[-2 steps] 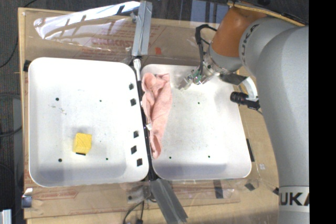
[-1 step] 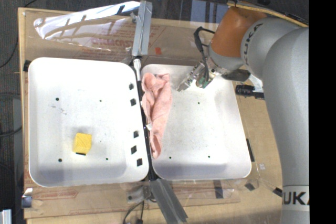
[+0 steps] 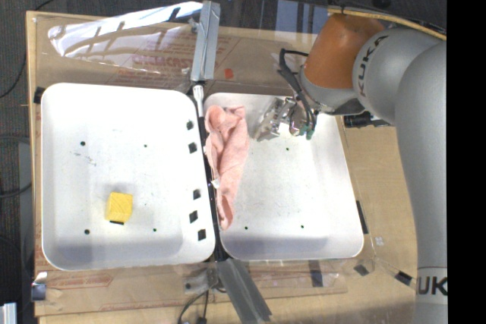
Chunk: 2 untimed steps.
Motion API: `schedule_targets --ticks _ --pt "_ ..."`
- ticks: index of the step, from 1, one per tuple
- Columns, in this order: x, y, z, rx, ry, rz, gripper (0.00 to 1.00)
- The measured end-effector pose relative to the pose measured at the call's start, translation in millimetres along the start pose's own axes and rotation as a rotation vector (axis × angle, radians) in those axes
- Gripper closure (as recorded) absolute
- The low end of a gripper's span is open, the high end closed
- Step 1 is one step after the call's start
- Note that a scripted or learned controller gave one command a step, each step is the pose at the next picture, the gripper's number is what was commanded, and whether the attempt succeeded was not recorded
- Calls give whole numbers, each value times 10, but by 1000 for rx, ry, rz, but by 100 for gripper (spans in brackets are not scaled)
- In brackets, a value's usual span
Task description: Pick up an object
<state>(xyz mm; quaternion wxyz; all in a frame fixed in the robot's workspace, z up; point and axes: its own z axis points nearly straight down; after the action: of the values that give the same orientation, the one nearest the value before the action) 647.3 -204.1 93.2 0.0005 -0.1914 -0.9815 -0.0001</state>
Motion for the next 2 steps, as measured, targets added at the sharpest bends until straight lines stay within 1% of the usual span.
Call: schedule_targets --ticks 1,2 --pt "-28 -35 -13 0 -6 -338 100" --pt "-108 2 -17 1 -8 -462 100"
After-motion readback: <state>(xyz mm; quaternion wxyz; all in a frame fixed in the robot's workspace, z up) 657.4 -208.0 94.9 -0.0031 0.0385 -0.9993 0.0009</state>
